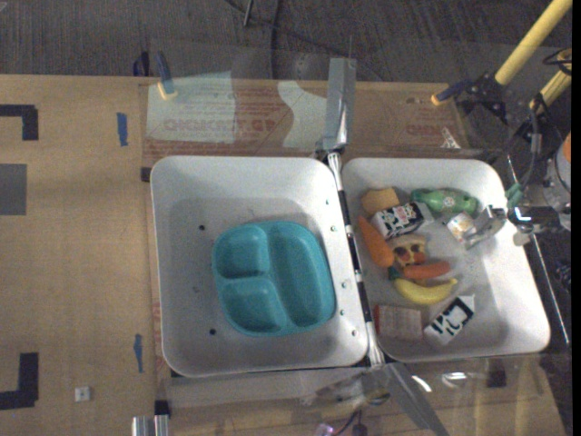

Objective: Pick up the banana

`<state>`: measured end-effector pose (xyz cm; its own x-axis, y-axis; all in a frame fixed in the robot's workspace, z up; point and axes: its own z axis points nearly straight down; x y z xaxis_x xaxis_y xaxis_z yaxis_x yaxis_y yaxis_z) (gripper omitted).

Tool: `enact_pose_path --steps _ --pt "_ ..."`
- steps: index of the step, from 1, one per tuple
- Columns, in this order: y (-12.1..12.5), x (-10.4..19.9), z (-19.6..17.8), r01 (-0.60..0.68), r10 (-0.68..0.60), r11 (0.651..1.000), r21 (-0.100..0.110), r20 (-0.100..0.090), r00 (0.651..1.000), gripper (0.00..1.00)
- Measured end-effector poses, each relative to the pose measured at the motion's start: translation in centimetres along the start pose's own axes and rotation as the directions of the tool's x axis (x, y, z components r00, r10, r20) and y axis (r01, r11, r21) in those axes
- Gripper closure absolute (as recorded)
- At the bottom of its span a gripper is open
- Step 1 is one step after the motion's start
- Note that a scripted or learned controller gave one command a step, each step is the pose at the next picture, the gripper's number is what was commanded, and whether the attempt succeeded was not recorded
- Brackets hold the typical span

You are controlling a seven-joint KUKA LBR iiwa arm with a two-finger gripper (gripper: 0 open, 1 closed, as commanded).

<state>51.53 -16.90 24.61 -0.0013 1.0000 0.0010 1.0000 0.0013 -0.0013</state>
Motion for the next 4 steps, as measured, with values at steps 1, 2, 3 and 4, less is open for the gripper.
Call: enact_pose_path --steps 1,2,3,4 --pt "-0.7 3.2 15.1 0.033 -0.033 0.999 -0.004 0.002 0.999 0.00" --pt "-3.1 6.0 15.6 -0.258 0.258 0.966 -0.020 0.002 0.966 0.00" --pt "0.7 -0.7 7.5 -0.215 0.215 0.977 -0.003 0.002 0.977 0.00" --pt "-3.3 5.3 15.6 -0.221 0.221 0.975 -0.012 0.001 0.975 0.00"
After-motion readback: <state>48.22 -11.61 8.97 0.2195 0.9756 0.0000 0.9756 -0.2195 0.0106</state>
